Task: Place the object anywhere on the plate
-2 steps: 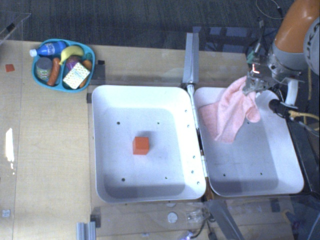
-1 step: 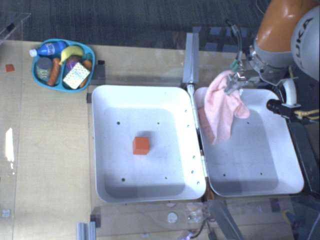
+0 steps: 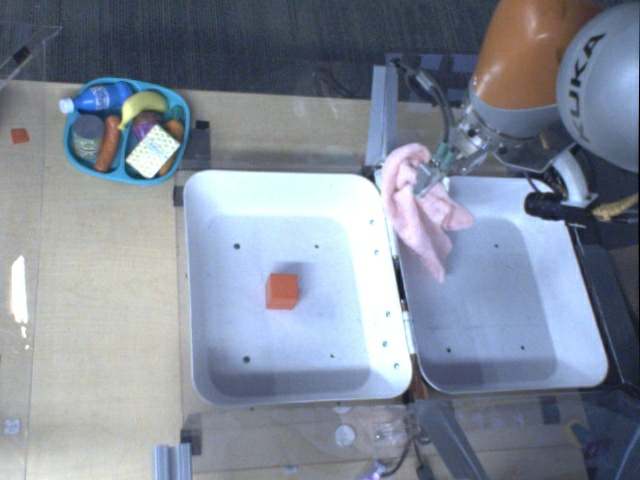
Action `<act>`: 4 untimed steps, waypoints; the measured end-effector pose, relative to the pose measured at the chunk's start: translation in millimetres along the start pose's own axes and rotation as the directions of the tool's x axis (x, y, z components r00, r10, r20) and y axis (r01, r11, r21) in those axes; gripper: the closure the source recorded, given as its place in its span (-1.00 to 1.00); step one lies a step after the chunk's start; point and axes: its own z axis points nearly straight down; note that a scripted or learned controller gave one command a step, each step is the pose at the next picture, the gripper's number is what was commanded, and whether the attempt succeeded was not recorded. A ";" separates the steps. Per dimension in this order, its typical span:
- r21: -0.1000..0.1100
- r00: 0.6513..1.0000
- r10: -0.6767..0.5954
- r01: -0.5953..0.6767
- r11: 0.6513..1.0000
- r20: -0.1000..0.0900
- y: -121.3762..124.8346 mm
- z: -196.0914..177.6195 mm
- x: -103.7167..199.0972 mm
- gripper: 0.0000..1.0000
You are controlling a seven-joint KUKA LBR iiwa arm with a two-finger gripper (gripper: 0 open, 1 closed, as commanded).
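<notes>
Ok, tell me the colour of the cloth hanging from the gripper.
Pale pink. The cloth hangs from the gripper over the bins' shared edge in the camera view.

The tool (image 3: 436,175) pinches a pink cloth (image 3: 420,213) hanging over the right bin (image 3: 520,358); an orange block (image 3: 283,291) lies in the left bin (image 3: 240,368).

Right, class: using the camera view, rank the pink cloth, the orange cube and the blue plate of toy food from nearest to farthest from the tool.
1. Pink cloth: at the tool, draped over the divide between the bins.
2. Orange cube: middle of the left bin.
3. Blue plate: on the bench, far upper left.
</notes>
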 end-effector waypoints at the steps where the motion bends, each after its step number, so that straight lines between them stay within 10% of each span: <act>1: -0.002 0.921 -0.390 0.390 0.921 0.001 22.3 9.7 42.1 1.00; 2: -0.004 0.695 -0.719 0.719 0.695 0.003 42.8 0.3 93.4 1.00; 3: -0.005 0.562 -0.827 0.827 0.562 0.003 59.6 -4.4 144.8 1.00; 4: -0.004 0.559 -0.829 0.829 0.559 -0.002 78.5 14.2 187.5 1.00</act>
